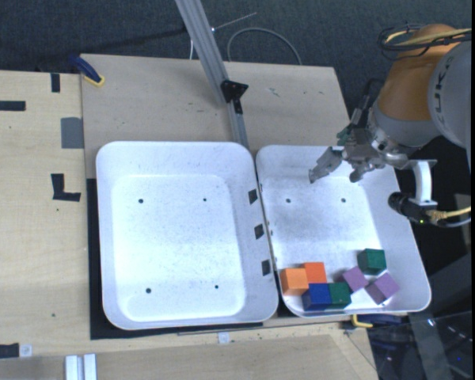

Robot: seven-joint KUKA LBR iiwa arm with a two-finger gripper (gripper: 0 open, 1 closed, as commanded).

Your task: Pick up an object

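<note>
The things to pick from are small blocks bunched along the lower edge of the right bin (396,236), in the lower right of the frame. An orange block (294,279) sits at the left of the bunch, with a red-orange block (315,271) touching it and a blue block (319,294) just below. A dark green block (340,294) is pressed against the blue one. Two purple blocks (355,278) (381,288) lie further right, and a second green block (371,260) stands slightly above them, a little apart from the rest.

The claw (337,169) hangs over the upper part of the same bin, well apart from the blocks, with its fingers spread and nothing between them. The arm (416,85) comes in from the upper right of the frame.

By the look of it, the step in hand is the approach: nothing has been grasped yet. The next move calls for carrying the claw toward the lower edge of the frame and lowering it over one block. The upper green block seems the easiest choice, since it has free space on its sides; the packed ones leave little room for a finger.

The left bin (111,212) lies beside it on the table (158,93).
</note>
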